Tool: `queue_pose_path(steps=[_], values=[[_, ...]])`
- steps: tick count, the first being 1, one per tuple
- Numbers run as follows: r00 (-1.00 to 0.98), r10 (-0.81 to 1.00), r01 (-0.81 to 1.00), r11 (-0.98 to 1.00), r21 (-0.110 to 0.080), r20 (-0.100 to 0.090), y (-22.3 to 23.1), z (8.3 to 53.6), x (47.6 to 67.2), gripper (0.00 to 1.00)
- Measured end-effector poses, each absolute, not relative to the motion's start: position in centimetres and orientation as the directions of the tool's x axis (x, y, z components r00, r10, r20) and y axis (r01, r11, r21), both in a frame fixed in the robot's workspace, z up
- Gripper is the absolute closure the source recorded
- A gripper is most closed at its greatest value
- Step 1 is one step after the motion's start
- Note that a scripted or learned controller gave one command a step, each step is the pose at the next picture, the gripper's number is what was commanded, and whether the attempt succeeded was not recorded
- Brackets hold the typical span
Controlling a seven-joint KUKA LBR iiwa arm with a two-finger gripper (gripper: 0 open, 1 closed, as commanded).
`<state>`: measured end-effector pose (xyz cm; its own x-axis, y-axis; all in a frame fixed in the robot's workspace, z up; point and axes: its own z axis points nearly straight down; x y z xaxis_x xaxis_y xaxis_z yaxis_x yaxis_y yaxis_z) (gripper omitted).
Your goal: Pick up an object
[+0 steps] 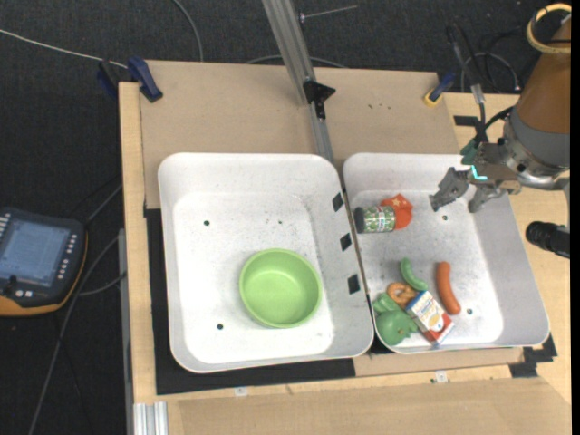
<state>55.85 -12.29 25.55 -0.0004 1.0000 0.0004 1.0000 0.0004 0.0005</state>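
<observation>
The gripper [462, 191] hangs over the far right part of the right bin [507, 270], its two dark fingers [446, 192] spread apart with nothing between them. A small cyan light glows just above them on the wrist. Behind it the grey arm [544, 125] with its orange band rises toward the right edge of the scene.

Just left of the fingers, apart from them, a small jar [383, 216] lies on its side (green body, red end) near the bin's far left wall. Nearer, a red sausage-shaped piece [447, 287] lies on the bin floor, and to its left a cluster sits in the near left corner: a curved green piece [410, 273], an orange item [400, 293], a small carton [429, 316] and a green shape [391, 325].

In the left bin [190, 198], a green bowl [280, 287] stands upright toward the near side.
</observation>
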Motion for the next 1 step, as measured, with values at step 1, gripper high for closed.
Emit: queue_pose_path(steps=[1], values=[[0.000, 1.000, 1.000, 0.000, 0.000, 0.000, -12.29, 25.54, 55.85, 0.00]])
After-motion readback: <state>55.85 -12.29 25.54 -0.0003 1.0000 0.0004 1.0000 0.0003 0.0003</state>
